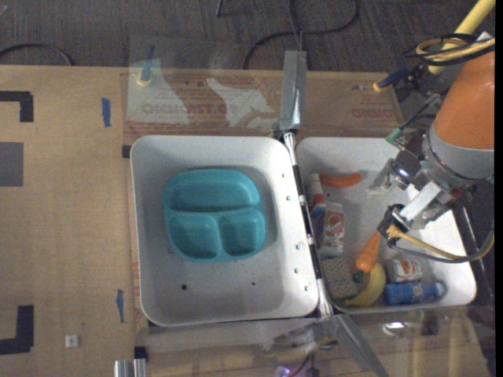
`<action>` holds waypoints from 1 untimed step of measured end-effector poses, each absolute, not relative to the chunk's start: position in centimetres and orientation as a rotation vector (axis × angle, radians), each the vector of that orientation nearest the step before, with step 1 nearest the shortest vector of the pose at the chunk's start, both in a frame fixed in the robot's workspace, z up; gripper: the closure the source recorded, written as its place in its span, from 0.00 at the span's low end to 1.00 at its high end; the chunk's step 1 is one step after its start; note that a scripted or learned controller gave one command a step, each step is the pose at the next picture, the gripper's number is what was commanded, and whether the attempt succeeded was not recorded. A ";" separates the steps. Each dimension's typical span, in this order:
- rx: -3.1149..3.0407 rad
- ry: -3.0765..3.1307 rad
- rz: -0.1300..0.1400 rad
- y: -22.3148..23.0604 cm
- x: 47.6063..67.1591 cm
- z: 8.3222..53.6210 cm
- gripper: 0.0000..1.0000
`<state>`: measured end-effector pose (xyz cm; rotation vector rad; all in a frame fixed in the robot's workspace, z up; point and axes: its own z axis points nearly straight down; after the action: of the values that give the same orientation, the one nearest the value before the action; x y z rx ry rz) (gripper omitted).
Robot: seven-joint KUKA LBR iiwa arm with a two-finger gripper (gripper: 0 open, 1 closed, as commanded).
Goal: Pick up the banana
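The yellow banana [370,287] lies curved in the front part of the right bin [464,298]. It sits between a grey mesh pad [339,276] and a blue bottle [412,293]. An orange carrot [367,252] leans just above it, with its lower end close to the banana. My gripper [395,169] hangs over the right half of the right bin, above and to the right of the banana and well apart from it. Nothing shows between its fingers.
The right bin also holds an orange sausage [342,179] at the back, a white-and-red tube [332,228], a small bottle [316,194] by the divider and a red-and-white can [406,269]. A teal divided tray [213,224] lies in the left bin [149,210].
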<state>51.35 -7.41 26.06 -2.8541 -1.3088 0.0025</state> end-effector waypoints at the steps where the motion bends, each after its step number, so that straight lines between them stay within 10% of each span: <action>1: -2.758 -1.500 0.002 -11.4 51.2 11.4 0.00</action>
<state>51.22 -11.35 11.39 -2.7576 -1.5003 0.0021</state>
